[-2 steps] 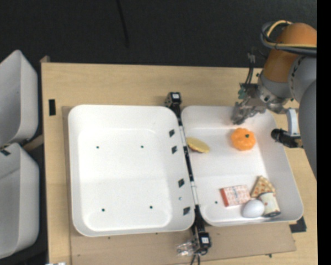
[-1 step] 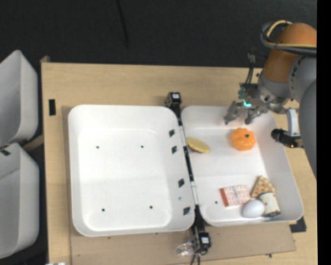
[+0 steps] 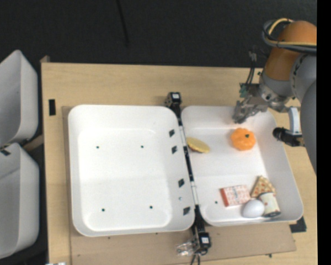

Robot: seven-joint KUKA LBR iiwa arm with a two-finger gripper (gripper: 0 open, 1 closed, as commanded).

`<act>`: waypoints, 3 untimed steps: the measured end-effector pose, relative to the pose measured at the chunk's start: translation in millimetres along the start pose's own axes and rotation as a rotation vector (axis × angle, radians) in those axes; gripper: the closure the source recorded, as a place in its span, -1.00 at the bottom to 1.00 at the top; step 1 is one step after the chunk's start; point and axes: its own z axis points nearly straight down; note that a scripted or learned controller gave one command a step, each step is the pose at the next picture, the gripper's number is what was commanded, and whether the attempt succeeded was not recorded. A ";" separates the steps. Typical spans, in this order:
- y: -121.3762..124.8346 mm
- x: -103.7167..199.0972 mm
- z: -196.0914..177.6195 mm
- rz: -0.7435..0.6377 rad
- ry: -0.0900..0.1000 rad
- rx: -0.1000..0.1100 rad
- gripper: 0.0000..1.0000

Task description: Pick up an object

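In the right bin [image 3: 276, 164], an orange pumpkin-like ball [image 3: 243, 139] sits near the far side. A flat yellow piece [image 3: 198, 145] lies by the bin's left wall. At the near right corner a red-and-white card [image 3: 234, 195], a white egg [image 3: 253, 208], a tan wedge [image 3: 261, 186] and a small cylinder [image 3: 271, 203] cluster together. My gripper [image 3: 243, 114] hangs over the far edge of the right bin, just above and behind the orange ball, with nothing seen in it.
The left bin [image 3: 77, 164] lies beside the right one, joined by black clips along the shared wall [image 3: 185, 164]. White moulded shapes [image 3: 8, 148] stand off the bench at the far left. Bare wooden bench [image 3: 127, 81] surrounds the bins.
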 end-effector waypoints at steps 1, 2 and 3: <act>0.8 -11.6 -74.9 0.006 0.006 -0.010 1.00; -0.7 -11.1 -69.5 0.005 0.007 -0.003 -1.00; -0.7 -20.6 17.2 0.006 0.010 -0.002 -1.00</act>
